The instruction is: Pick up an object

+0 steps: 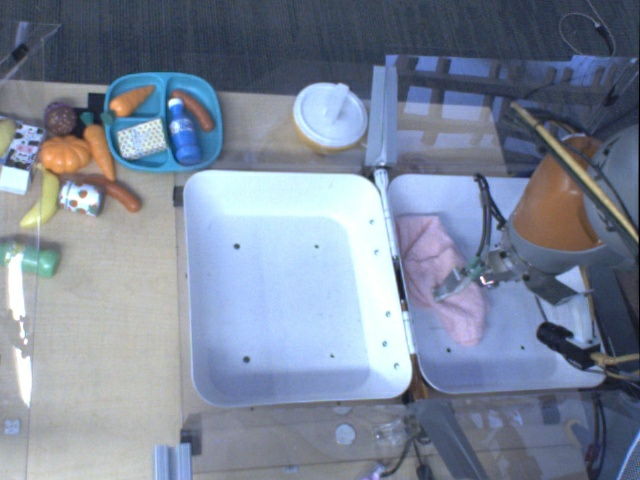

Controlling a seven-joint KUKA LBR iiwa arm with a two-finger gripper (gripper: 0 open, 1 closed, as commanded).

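The arm is reached in from the right, its orange band over the right bin's (560, 373) right edge, and the gripper (452, 284) is lowered onto a pink cloth (440, 273). Whether anything is gripped cannot be told. The cloth is spread along that bin's left wall. A blue divided tray (205, 93) of toy food is seen near the bench's far left corner. No writing can be read.

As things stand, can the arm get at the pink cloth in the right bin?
Probably yes. The tool is already over the pink cloth, which lies open in the right bin with nothing on top of it or beside it. Whether it touches the cloth cannot be told.
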